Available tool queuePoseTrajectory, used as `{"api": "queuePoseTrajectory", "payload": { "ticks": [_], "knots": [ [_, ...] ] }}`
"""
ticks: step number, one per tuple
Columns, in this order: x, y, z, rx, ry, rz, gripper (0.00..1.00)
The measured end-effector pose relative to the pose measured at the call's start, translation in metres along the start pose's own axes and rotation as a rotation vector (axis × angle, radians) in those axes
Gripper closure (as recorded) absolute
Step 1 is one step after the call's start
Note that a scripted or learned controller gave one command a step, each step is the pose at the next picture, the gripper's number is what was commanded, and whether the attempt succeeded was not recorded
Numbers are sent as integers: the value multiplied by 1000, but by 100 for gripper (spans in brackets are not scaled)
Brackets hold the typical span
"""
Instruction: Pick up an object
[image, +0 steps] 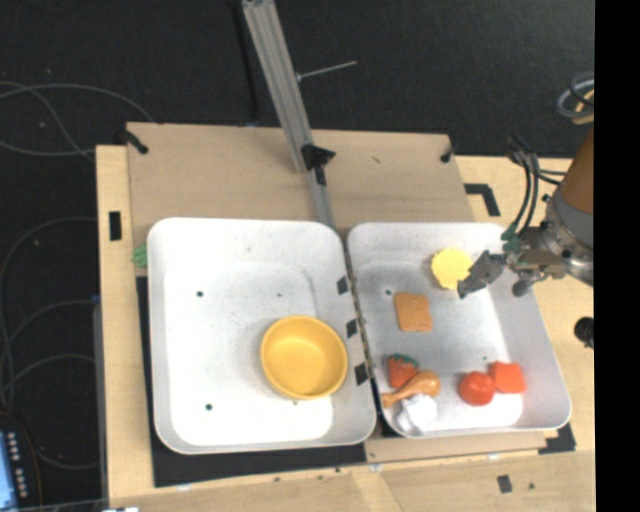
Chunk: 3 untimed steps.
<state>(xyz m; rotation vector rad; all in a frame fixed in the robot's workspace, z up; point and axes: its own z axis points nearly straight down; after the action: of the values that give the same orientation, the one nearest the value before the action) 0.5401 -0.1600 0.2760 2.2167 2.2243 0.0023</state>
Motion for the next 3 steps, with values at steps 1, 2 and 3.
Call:
{"api": "queuePoseTrajectory", "payload": {
  "ticks": [1, 2, 3],
  "knots": [
    [0, 0, 0, 0, 0, 1, 0],
    [-2, 5, 44, 5, -2, 5, 0],
    [-4, 5, 108, 8, -1, 5, 0]
  ]
}}
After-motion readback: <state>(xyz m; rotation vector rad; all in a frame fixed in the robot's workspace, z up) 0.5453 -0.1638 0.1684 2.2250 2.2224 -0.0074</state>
